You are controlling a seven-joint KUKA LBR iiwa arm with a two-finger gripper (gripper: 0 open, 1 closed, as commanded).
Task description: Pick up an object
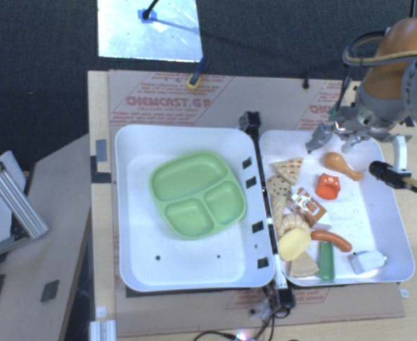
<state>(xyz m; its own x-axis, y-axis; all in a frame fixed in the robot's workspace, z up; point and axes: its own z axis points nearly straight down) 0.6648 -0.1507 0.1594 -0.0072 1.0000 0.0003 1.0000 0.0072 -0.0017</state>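
Note:
My gripper (332, 141) hovers over the far end of the right bin (386, 219), open, with nothing between its fingers. Just in front of it lies an orange-brown drumstick (342, 165), and nearer the camera a small red pepper (328, 187). To the gripper's left is a tan triangular slice (289, 169). Further toward the front lie a checked wafer (278, 190), a brown-and-white packet (308, 205), a red sausage (331, 241), a yellow potato (294, 244), a green stick (325, 261) and a white-grey piece (368, 261).
The left bin (133, 261) holds a green divided plate (196, 194). A black-clipped divider (261, 197) runs between the two bins. The toys crowd the right bin's left half. A shiny sheet (149, 20) lies beyond the bench.

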